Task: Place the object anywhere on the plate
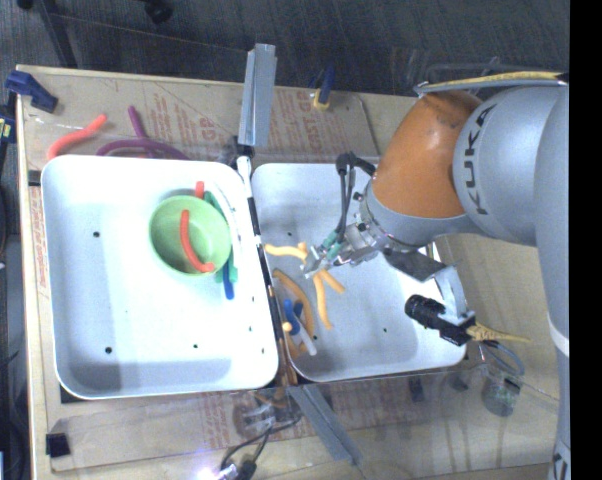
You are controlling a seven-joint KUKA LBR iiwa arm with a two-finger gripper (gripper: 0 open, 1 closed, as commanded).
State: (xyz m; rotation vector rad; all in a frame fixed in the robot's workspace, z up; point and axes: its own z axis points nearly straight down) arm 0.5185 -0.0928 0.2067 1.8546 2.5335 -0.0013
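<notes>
A thin yellow-orange curved plastic piece (326,290) lies in the right white bin (381,353), centre frame; whether the gripper (326,258) is closed cannot be told; round green plate (189,234) sits left

My arm, reaching in from the right

My grey arm (511,158) bends down at its orange band (431,163), wrist angled left and low, and my gripper (326,258) points toward the left; its tips are too blurred to read.
</notes>
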